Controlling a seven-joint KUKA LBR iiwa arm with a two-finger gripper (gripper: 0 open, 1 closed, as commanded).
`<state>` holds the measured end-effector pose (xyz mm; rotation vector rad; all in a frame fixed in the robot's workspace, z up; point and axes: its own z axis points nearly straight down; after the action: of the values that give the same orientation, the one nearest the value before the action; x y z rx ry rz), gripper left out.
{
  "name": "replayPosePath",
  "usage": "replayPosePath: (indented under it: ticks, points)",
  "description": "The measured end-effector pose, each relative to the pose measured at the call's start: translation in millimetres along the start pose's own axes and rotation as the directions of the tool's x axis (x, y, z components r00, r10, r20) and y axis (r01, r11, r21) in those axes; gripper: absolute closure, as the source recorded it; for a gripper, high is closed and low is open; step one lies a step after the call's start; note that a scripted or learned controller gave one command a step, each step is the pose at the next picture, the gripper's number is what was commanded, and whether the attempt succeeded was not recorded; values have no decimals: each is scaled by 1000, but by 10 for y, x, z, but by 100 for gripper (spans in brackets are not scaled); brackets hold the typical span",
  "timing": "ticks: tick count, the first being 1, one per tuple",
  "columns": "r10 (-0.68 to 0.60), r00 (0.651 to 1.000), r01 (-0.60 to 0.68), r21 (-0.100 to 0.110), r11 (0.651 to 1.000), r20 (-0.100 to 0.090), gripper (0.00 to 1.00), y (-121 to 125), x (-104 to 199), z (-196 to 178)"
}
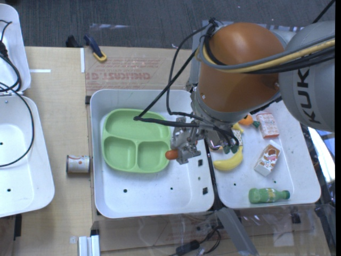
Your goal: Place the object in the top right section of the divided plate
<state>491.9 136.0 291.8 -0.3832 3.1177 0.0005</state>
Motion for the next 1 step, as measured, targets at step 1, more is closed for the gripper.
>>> replayPosePath:
  ticks: [1]
  points:
    - [-107,994,107,0,994,2,100,347,-158,-69]
